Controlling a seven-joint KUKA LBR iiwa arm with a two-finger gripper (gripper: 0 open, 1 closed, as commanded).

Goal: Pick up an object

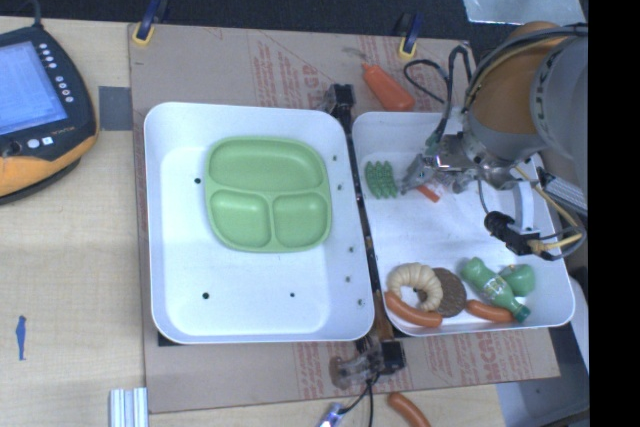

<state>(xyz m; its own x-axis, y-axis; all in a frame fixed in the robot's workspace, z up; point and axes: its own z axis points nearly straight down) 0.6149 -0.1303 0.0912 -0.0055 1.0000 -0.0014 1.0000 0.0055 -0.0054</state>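
Note:
My gripper (424, 177) hangs low over the back left part of the right bin (450, 250), below the grey arm's orange band (505, 95). A small green ridged piece (380, 179) lies just left of it. A small orange-red piece (431, 195) shows right beside the gripper's tip; whether it is held is unclear. At the bin's front lie a tan ring-shaped pastry (416, 283) on a brown disc, a hot dog (410, 312), a green bottle (493, 282) and an orange sausage (488, 311).
The left bin (180, 305) holds a green divided plate (268, 192). An orange carrot (388, 87) lies on the cardboard behind the right bin, and another orange piece (410, 407) in front. A teach pendant (35, 115) sits far left.

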